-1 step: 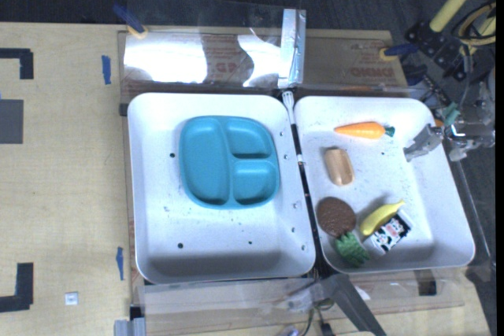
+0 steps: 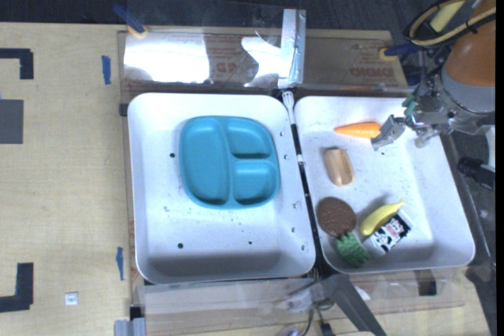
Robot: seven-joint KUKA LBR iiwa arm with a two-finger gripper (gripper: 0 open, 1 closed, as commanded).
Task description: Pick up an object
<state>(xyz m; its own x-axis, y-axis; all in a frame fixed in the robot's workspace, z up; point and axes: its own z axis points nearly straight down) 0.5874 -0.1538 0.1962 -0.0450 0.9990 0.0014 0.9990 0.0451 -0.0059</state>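
Camera view. The claw hangs over the upper right part of the right bin, with the grey arm and its orange band entering from the right edge. Its two fingers stand apart with a clear gap between them, and nothing sits in that gap.

The carrot lies just to the left of the claw, its thick end close to the left fingertip; whether tip and carrot touch cannot be determined. Below and to the left of the claw lies a tan bread-like piece, apart from the carrot. Further below, well apart from the claw, a cluster crowds the lower part of the bin: a brown round cookie, a banana, a small black-and-white printed item touching the banana's underside, and a green leafy piece just beneath the cookie.

Far to the left of the claw, the left bin holds a blue divided plate.

Yellow and black cables loop above the arm. The arm's upper body is cut off by the frame edge. The printed item's markings are too small to read.
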